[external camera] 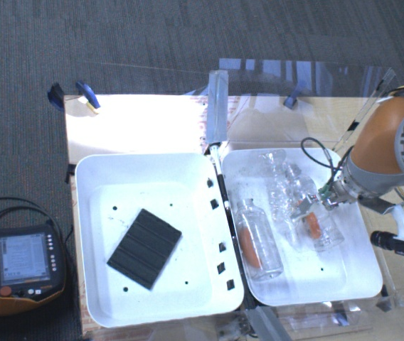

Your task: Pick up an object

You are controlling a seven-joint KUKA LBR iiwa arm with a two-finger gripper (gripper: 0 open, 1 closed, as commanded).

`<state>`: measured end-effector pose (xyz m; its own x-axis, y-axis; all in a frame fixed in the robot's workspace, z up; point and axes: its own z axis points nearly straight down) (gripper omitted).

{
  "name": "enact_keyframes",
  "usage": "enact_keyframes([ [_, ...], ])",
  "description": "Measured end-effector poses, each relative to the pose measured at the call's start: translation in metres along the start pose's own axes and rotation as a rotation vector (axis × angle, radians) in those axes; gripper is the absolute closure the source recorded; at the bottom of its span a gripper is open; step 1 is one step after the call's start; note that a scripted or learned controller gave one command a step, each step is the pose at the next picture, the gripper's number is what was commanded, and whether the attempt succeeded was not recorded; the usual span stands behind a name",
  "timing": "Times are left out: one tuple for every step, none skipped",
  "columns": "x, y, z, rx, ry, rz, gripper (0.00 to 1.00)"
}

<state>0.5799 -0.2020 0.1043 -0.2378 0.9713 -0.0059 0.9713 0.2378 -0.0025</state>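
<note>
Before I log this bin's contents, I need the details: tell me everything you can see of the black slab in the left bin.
The black slab is a flat, dark rectangle with faint ribbing across its matte top, looking like foam or rubber. It lies flat on the floor of the left bin, turned at a slant to the walls, near the middle. Nothing touches it but the bin floor.

We're looking down on dark grey carpet [188,34] with a fine ribbed weave, spreading behind and to the left. The pale wooden counter [145,123] glares under strong light on its far left stretch. A clear plastic screen [309,84] stands along its back edge, blue clamps [87,96] gripping the corner. A handheld control pendant [18,261] rests on the floor, lower left.
</note>
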Motion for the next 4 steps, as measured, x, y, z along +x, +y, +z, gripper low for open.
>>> enact_keyframes([
  [0.001, 0.004, 0.017, -0.002, 0.006, -0.024, 0.0],
  [0.002, 0.004, 0.01, 0.002, 0.009, -0.026, 1.0],
  [0.044, 0.034, -0.07, 0.001, 0.009, -0.128, 1.0],
  [0.086, 0.088, -0.091, 0.0, 0.006, -0.133, 1.0],
])
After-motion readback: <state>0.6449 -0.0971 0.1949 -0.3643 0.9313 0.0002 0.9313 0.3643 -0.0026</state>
